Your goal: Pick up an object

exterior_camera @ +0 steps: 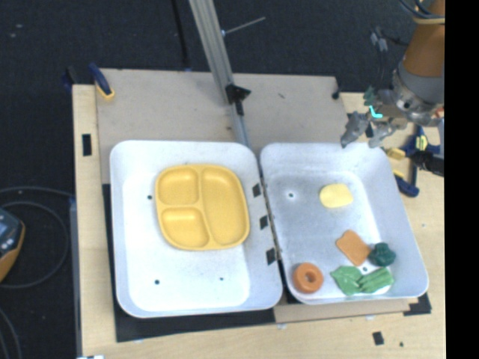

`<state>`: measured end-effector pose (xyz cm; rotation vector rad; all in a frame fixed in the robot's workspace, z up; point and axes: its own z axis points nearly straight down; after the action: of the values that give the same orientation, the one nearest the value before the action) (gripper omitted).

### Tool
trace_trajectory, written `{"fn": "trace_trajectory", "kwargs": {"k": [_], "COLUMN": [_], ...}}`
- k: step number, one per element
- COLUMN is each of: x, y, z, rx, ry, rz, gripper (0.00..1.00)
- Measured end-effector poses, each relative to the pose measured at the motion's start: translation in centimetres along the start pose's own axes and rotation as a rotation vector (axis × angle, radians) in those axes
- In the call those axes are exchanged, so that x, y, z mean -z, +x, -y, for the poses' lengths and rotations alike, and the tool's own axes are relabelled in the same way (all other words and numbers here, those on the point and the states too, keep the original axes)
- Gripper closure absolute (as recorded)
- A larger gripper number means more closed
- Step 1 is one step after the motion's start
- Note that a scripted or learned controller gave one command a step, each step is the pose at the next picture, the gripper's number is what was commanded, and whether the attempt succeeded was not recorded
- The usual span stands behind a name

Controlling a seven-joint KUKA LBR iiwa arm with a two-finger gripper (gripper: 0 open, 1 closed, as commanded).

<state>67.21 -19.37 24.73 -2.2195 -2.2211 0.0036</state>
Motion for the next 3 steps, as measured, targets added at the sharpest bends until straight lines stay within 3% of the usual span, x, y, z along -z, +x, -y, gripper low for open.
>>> {"fn": "trace_trajectory", "kwargs": {"k": [1, 3], "x": [0.3, -10.2], "y": [0.0, -0.1], "z": [-0.1, -0.3], "rx": [0.001, 0.003], "ry": [-0.005, -0.001], "rz": [0.001, 0.001], "gripper": [0.0, 0.0]}}
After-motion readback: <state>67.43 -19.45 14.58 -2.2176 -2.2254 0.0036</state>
